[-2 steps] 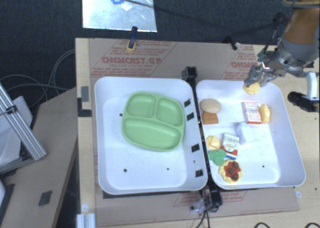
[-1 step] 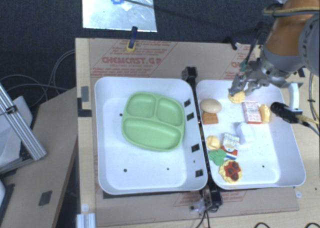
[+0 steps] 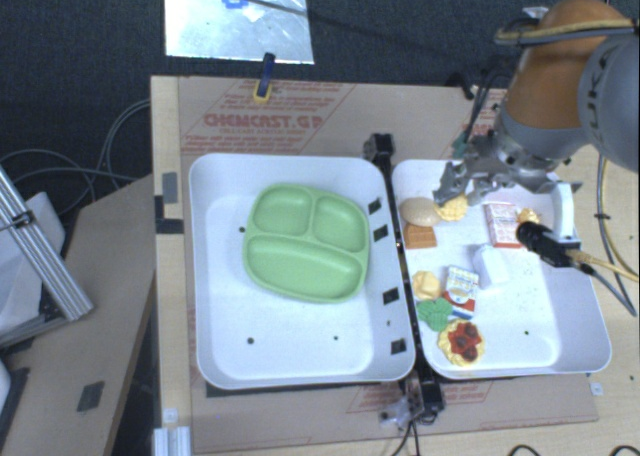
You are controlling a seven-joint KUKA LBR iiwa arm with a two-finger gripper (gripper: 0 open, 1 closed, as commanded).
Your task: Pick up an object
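Reaching in from the right, the grey KUKA arm with its orange band hangs over the right-hand shallow white bin, while the left-hand shallow white bin bears a pale green three-compartment plastic tray lying flat and well apart from the arm. The two-finger gripper sits low at the far left corner of the right bin, just above a small yellow toy food piece, with a beige rounded bread-like piece just beside it and a brown rectangular cracker-like piece below that. Whether the tool is open or closed on anything cannot be told from here, since its tips blur into the yellow piece. Nearer the front lie a small white printed packet, a green leafy piece and a red round slice. The likely trouble is crowding: the yellow and beige pieces nearly touch, so the tool could nudge one aside, catch both, or slip off a rounded surface and rise with nothing.
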